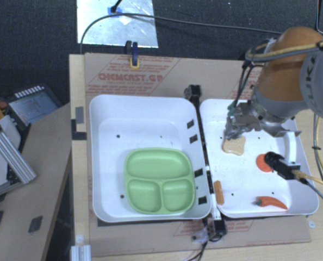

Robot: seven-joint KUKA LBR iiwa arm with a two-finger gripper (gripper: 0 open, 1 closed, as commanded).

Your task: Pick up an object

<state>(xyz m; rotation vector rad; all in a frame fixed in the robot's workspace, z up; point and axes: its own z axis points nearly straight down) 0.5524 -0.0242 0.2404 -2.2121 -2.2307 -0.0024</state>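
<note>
Beige bread slice (234, 147) lies in the right bin (243, 200), just beneath the gripper (235, 136); its opening cannot be told.

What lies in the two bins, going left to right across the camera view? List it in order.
green divided plate → brown stick-shaped piece → pale flat piece → red disc

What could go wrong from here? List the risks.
1. The gripper hangs at the upper edge of the flat beige piece, not over its middle, so a grasp may slip off.
2. The red disc lies close by; the wrist might knock it.
</note>
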